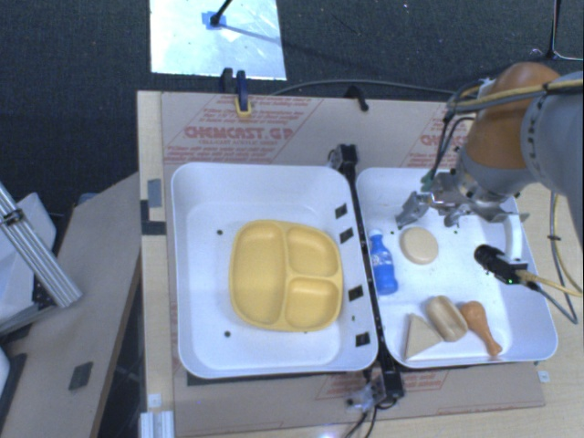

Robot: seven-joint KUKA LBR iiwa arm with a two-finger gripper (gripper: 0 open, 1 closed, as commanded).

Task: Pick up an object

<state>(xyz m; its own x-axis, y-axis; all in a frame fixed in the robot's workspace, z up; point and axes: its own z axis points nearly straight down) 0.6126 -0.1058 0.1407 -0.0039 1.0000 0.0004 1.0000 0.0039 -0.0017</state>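
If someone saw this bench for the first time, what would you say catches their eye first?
Most striking is the yellow divided plate lying in the middle of the left bin. Next comes the arm's orange band at upper right, with the gripper low over the right bin, just above and left of a round beige disc. A small blue bottle lies by the divider, and pale food-like pieces sit along the bin's near edge.
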